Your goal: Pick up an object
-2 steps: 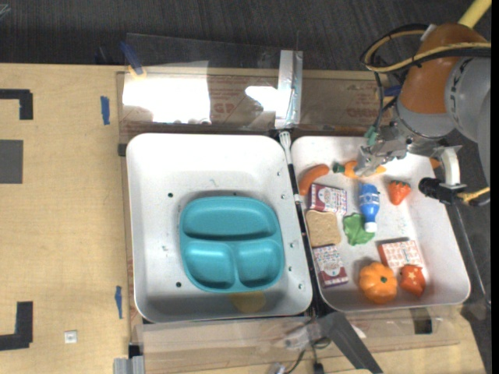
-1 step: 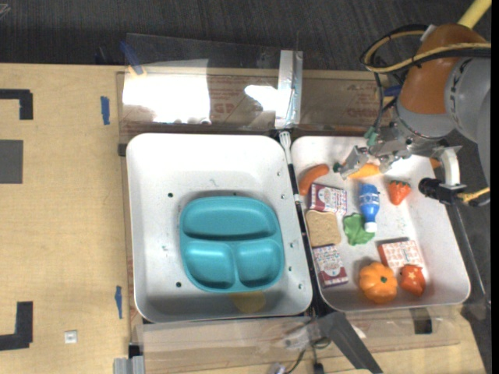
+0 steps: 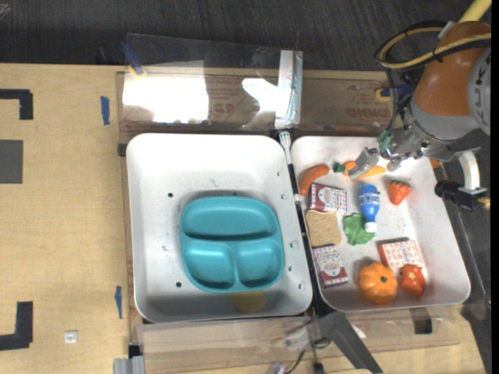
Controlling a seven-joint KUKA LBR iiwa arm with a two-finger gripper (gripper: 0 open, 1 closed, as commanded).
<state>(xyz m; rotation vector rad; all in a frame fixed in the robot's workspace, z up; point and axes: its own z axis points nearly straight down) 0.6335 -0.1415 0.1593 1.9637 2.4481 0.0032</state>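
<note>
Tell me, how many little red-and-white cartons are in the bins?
3, all in the right bin: one carton near its left wall, another toward the front-left corner, a third front right. None looks hidden.

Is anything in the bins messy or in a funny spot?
Nothing looks broken or spilled. The toy food is just jumbled in the right bin, lying every which way: the blue bottle rests on its side beside the green piece. The teal tray sits slightly crooked in the left bin.

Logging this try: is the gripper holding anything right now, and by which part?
Cannot be told. The gripper sits low over the right bin, near a carrot, but no object shows clearly in its grasp.
</note>
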